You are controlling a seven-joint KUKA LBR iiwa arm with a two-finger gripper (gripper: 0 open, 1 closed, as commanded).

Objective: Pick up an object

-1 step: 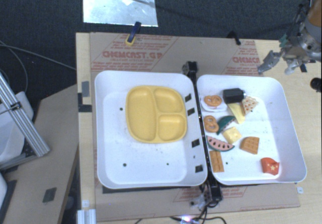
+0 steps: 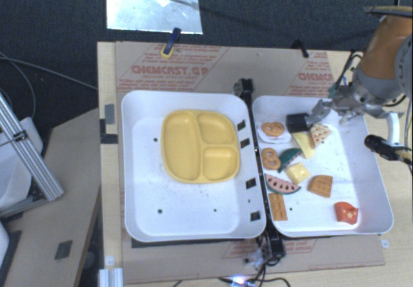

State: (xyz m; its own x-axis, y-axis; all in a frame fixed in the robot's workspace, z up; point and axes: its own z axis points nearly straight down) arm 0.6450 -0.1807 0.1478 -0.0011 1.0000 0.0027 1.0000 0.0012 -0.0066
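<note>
Grey arm with orange band (image 2: 387,40) is reaching in over the right edge of the right-hand shallow white bin (image 2: 368,179), and the two-finger gripper (image 2: 321,113) is hanging low near that bin's far edge. At this slant I cannot tell whether the jaws are wide or narrow, and nothing is showing between them. Just beside the gripper, towards the bin's middle, a pale spotted wedge of toy food (image 2: 320,134) is lying against a yellow toy cheese wedge (image 2: 304,144). These two are looking like the likeliest targets. Other pieces are sitting along the bin's left edge: a round pretzel-patterned toy biscuit (image 2: 273,129), a second round brown biscuit (image 2: 270,158), a toy watermelon slice (image 2: 282,184) and a flat brown bar (image 2: 277,206). A brown toy waffle square (image 2: 321,185) is lying mid-bin, and a small red piece (image 2: 346,212) is lying towards the near right corner. The left-hand white bin (image 2: 142,202) is carrying a yellow divided plastic plate (image 2: 200,145). Judging the step: approach, grasp not yet made. The next move is calling for a straight descent centred on one wedge alone. The pair is touching, so a closing squeeze is risking a push, not a hold.
</note>
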